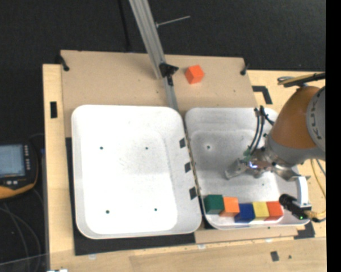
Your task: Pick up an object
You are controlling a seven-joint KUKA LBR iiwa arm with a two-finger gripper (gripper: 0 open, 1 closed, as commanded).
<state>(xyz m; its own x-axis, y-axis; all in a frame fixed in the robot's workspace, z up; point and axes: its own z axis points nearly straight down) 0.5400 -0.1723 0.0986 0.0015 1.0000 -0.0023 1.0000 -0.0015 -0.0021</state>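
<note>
The arm (298, 123) is seen reaching in from three o'clock, its hand (245, 168) lowered over the middle of the right bin (215, 123). Whether anything is gripped cannot be told. Five blocks are lined up along that bin's six o'clock wall: green (214, 203), orange (231, 205), blue (245, 211), yellow (261, 209), red (274, 210). Another orange block (194, 74) lies on the bench (113, 78) at twelve o'clock.

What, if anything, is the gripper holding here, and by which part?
Nothing is seen held. The gripper is low over the right bin, apart from the row of blocks at the near wall.
</note>
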